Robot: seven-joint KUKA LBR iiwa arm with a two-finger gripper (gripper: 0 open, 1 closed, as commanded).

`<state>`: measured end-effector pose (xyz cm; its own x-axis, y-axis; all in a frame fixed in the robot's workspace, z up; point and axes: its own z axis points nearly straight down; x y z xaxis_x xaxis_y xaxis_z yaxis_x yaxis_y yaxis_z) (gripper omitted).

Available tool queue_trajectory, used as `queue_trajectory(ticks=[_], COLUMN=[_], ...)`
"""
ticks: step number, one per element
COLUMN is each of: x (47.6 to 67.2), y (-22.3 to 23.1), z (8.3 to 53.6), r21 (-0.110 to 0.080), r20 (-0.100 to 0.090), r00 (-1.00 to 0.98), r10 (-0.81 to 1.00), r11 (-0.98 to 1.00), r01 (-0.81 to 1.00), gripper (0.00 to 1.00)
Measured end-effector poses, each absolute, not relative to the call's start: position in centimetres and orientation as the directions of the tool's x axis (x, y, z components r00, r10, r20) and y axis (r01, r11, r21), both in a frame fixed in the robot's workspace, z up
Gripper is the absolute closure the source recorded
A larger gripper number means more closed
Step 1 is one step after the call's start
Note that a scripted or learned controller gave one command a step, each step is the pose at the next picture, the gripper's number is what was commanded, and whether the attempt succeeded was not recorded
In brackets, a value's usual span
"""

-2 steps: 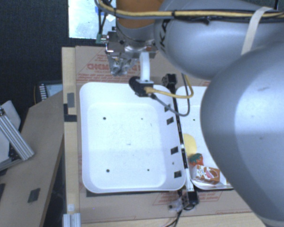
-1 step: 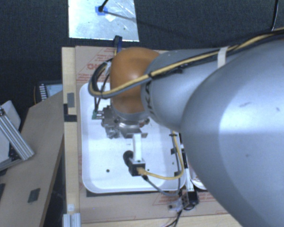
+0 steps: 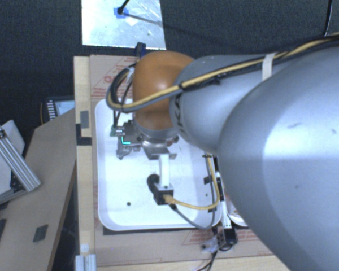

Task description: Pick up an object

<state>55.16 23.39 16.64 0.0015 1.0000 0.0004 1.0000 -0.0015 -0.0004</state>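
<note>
The arm [image 3: 282, 129] is showing a smooth, matt grey painted shell, and its orange band [image 3: 153, 89] is gleaming softly like glossy plastic. A yellow cable [image 3: 226, 69] with a rubbery sheen is running along it. The white bin [image 3: 110, 202] is looking like smooth, slightly glossy plastic. The counter [image 3: 56, 208] is appearing as pale, matt wood or board. A sheet [image 3: 122, 16] above is shining like crinkled metal foil. The backdrop [image 3: 28, 33] is looking like dark, rough cloth. A bar [image 3: 11, 157] is glinting as ridged aluminium.
</note>
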Motion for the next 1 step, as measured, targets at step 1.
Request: queue_trajectory(ticks=[1], x=[66.62], y=[23.38], z=[12.64], r21=[0.012], r20=[0.003], r00=[-0.003], r10=[1.000], r11=[0.003], r01=[1.000], gripper=[0.00])
